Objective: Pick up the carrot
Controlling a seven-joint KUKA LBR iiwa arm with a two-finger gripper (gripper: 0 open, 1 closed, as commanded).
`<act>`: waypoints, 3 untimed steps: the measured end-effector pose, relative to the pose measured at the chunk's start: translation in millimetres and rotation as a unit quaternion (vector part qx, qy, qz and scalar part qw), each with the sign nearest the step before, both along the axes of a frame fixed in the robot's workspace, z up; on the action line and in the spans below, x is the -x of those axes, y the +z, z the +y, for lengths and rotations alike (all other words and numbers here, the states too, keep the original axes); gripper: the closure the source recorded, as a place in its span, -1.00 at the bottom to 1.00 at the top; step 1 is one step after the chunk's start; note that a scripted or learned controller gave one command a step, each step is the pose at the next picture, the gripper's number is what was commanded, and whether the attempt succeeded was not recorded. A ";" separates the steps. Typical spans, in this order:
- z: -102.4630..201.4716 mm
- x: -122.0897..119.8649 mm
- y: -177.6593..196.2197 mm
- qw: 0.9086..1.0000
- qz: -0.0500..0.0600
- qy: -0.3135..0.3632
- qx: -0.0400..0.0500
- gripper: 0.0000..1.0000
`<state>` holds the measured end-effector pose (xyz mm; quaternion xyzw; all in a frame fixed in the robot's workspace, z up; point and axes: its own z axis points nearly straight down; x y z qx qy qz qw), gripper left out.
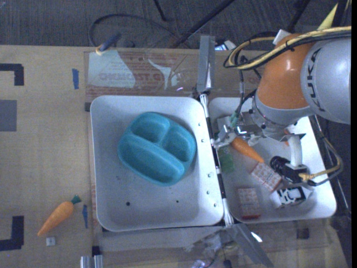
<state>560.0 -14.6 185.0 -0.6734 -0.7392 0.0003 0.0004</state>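
Carrot point(247, 149) lies in the right bin point(326, 205), near its left wall, tip pointing toward bin centre. Gripper point(237, 132) sits just at its upper end; you cannot tell whether it has a hold. Judge the pick unconfirmed: lift remains. A second carrot point(56, 217) rests on the bench point(44, 149), front-left.

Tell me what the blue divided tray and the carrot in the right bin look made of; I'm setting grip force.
The blue divided tray looks like moulded plastic: uniform teal colour, rounded compartment walls, a soft matte sheen. The carrot in the right bin looks like a toy, probably plastic or rubber: flat, even orange with no natural texture. Whether it is hard or soft cannot be told.
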 end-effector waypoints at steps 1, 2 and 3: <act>14.4 -30.9 -0.4 1.000 -0.001 -0.022 0.000 -1.00; 7.4 -18.6 -0.4 0.998 0.001 -0.067 0.000 -1.00; 68.7 21.4 -0.7 1.000 0.001 -0.008 0.000 -1.00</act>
